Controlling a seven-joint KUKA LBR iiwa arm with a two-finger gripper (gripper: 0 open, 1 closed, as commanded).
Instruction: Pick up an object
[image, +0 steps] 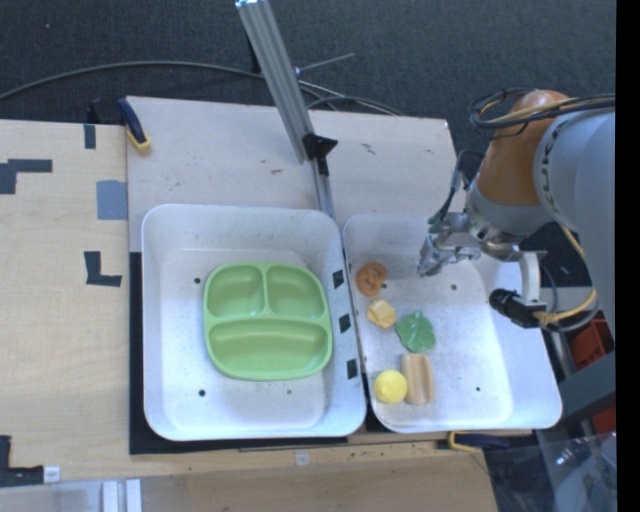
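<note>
Hot dog (418, 379) long axis vertical, gripper (430, 262) above right bin (500, 400).

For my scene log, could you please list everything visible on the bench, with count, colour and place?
Left bin: one, white, left half of bench.
Right bin: one, white, beside it.
Divided plate: one, light green, middle of left bin.
Round toy food: one, orange-brown, right bin, upper left.
Small chunk: one, yellow, below it.
Leafy toy: one, green, right of chunk.
Ball-shaped toy: one, yellow, lower left.
Toy bread stick: one, tan, beside the ball.
Arm: one, grey and orange, right side.
Tool: one, above right bin's upper part.
</note>
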